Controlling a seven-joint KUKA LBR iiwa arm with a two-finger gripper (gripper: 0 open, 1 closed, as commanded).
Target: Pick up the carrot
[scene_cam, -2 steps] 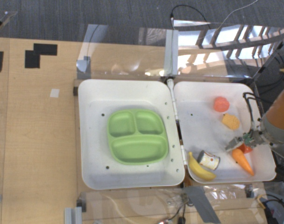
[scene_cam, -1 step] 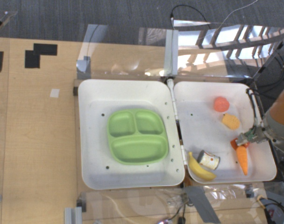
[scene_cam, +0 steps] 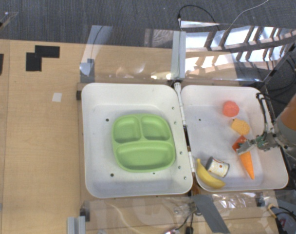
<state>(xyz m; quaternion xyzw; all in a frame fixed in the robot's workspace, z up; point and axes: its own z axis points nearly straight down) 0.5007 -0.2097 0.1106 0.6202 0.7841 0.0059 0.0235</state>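
Observation:
The orange carrot (scene_cam: 248,165) lies in the right bin (scene_cam: 206,106), near its front right corner, with its tip pointing toward the front edge. My gripper (scene_cam: 259,143) reaches in from the right and hovers just above the carrot's thick end, beside a small red fruit (scene_cam: 239,144). The grey arm (scene_cam: 290,130) is cut off at the right side of the view.
The right bin also holds a red ball (scene_cam: 230,108), a yellow-orange piece (scene_cam: 240,126), a banana (scene_cam: 208,175) and a small tin (scene_cam: 218,167) lying against it. A green divided plate (scene_cam: 143,143) sits in the left bin (scene_cam: 97,130).

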